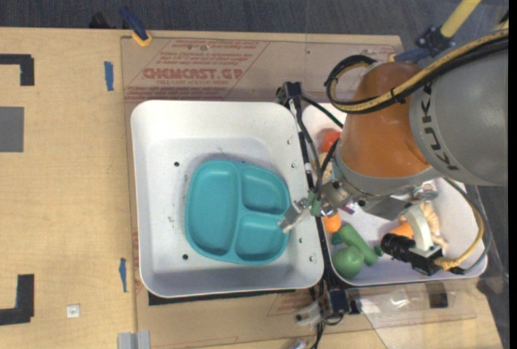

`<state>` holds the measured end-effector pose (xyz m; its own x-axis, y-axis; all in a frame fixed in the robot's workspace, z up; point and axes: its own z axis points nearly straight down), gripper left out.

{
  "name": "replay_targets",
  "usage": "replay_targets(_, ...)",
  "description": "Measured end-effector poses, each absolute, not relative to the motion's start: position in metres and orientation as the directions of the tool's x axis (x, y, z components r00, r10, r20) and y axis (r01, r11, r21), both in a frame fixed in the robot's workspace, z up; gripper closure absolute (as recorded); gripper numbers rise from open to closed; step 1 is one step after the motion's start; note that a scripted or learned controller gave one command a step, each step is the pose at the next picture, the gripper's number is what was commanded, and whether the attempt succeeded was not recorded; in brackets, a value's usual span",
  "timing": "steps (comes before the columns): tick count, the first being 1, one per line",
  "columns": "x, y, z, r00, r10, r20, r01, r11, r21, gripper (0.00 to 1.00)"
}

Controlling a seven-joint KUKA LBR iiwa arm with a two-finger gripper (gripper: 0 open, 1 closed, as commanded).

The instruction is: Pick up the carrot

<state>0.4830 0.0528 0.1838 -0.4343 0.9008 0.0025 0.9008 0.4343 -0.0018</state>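
Observation:
My gripper [317,207] hangs low over the dividing wall between the two bins, at the left edge of the right bin [477,258]. An orange scrap of the carrot [330,220] peeks out just below and to the right of it, close against the gripper. Whether it is gripped is hidden. Another orange bit [329,140] shows further up the right bin, beside the orange wrist band. The arm covers most of that bin.
A teal divided plate [236,212] lies in the left bin [161,137]. A green toy vegetable [352,252] sits at the right bin's front left, and a pale ribbed item [426,223] lies to its right. Black clamps and cables run along the wall between the bins.

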Motion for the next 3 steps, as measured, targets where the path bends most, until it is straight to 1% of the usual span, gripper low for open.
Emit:
replay_targets(1, 0.48, -0.01, 0.185, -0.478, 0.878, -0.002, 0.878, 0.478, -0.001, 0.0)
replay_targets(2, 0.48, 0.016, 0.184, -0.27, 0.963, 0.0, 0.963, 0.27, 0.002, 0.0)
replay_targets(3, 0.48, 0.016, 0.184, -0.27, 0.963, 0.0, 0.963, 0.27, 0.002, 0.0)
